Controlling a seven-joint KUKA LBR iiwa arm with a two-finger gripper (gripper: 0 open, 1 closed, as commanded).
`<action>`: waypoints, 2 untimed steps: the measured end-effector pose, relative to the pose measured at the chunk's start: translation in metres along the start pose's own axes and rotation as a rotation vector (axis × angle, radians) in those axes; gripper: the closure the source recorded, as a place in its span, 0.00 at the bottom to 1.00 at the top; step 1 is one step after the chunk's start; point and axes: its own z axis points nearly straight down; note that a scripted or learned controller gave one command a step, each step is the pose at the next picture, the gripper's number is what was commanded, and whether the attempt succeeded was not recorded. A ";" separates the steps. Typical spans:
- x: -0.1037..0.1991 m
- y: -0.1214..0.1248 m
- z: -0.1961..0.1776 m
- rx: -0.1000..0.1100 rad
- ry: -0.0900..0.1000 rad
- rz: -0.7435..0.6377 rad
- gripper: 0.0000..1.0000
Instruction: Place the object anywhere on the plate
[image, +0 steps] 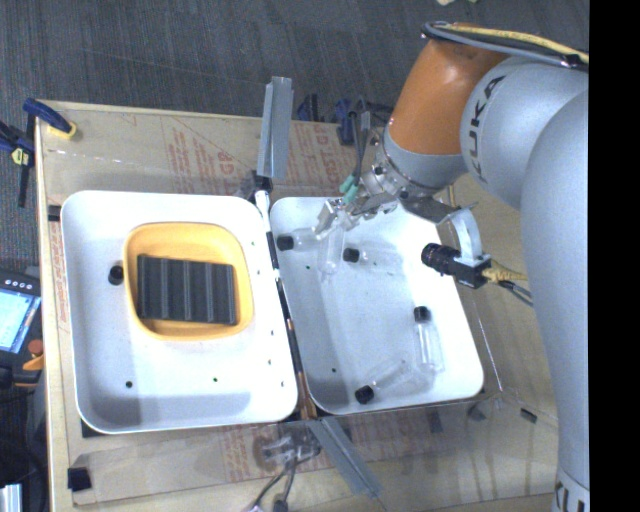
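Counter bears two white bins (455, 385); claw (335, 222), state indeterminate, hovers over clear capped vials (430, 345), judged light, slippery, fragile, best gripped mid-barrel for the yellow plate (150, 240).

Bright, even light; soft shadows

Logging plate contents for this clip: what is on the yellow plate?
A dark ribbed rectangular block lies on the plate in the left bin. The plate surface beneath the block is covered.
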 end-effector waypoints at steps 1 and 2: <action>0.039 0.030 0.058 0.002 0.001 -0.172 1.00; 0.066 0.016 0.057 0.003 0.001 -0.260 1.00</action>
